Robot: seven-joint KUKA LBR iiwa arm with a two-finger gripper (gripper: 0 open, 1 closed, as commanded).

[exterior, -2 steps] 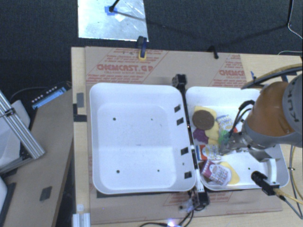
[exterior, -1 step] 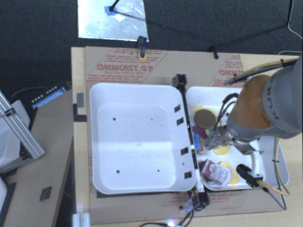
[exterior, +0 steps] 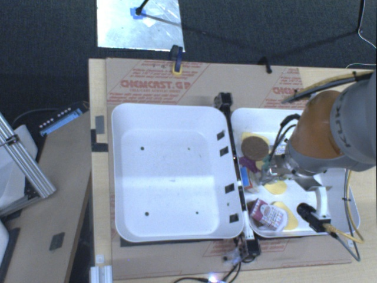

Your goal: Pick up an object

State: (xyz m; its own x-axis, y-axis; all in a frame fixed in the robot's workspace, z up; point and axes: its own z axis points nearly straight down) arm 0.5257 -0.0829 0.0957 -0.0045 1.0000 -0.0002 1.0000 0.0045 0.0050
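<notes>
Nearest the camera, a red-and-white packet [exterior: 268, 214] lies in the near left corner of the right bin [exterior: 283, 115], likely pushed against the wall with the rest of the clutter, so every candidate for picking sits in that one bin. Two white bins stand side by side on the surface, and the left bin [exterior: 171, 170] carries no objects. I count one packet, one brown disc [exterior: 254, 147], two yellow pieces [exterior: 275, 187] and one purple item [exterior: 250, 164]; the gripper [exterior: 272, 171] hangs low over them, and whether the jaws are open or closed I cannot tell.
</notes>
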